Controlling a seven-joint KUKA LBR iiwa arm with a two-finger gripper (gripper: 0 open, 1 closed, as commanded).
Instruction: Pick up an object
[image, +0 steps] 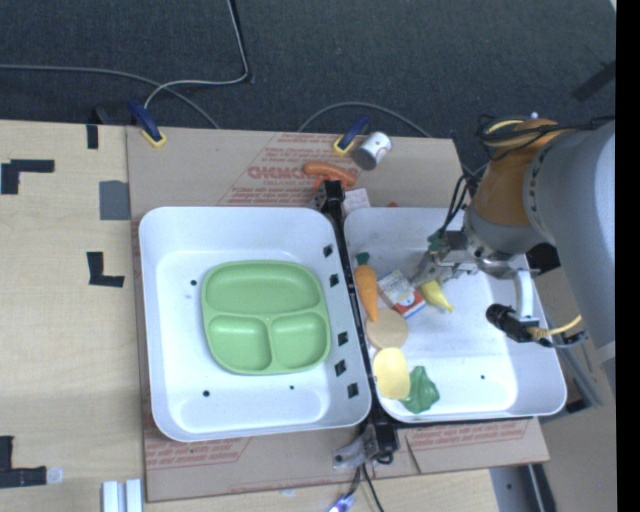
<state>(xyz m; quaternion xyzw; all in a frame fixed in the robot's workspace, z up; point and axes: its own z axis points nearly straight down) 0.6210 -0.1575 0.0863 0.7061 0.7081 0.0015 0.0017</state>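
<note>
A divided plate (266, 315) lies in the left bin (160, 300); the right bin (520, 385) holds toy foods (385, 310).

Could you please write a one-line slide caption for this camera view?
The hand hovers over toy food in the right bin; a green tray sits in the left bin.

Red print on the cardboard sheet (280, 175) under the bins seems to read "CHEMICAL", upside down.

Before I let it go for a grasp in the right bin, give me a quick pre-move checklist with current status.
1. Gripper over right bin: ok.
2. Items within reach: ok; yellow piece and small packet lie just beneath.
3. Object between fingers: cannot tell.
4. Target isolated: not ok; carrot, packet and yellow piece crowd together.
5. Green tray lies in the left bin, out of the way: ok.
</note>
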